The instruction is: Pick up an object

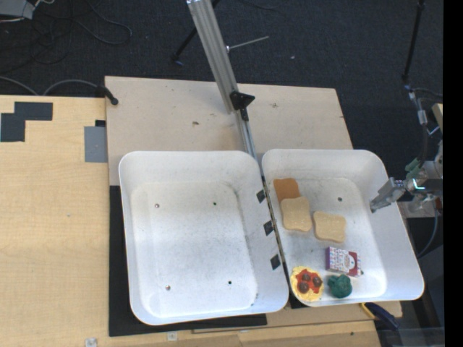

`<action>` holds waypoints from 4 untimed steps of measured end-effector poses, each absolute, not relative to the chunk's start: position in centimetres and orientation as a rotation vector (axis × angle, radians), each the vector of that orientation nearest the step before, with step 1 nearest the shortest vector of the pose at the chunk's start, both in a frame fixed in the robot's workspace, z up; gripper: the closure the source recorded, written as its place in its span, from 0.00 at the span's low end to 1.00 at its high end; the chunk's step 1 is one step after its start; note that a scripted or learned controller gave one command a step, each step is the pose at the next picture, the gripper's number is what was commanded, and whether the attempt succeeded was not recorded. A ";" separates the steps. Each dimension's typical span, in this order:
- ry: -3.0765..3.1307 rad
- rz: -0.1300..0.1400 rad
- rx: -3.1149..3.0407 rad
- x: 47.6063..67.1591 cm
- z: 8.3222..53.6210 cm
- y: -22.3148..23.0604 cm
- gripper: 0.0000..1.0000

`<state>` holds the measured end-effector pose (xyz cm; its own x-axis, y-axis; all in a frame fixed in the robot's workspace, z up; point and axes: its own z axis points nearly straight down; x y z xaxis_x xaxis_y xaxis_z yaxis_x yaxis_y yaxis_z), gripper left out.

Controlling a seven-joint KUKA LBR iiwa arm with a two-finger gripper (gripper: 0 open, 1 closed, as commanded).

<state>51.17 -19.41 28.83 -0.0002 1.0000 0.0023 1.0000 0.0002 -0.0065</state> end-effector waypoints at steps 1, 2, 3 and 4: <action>-2.218 0.001 -2.221 51.2 29.0 -19.5 0.00; -2.214 0.006 -2.217 50.9 22.8 -20.0 0.00; -2.215 0.005 -2.216 49.8 17.6 -19.7 0.00; -2.216 0.005 -2.215 49.3 13.0 -19.0 0.00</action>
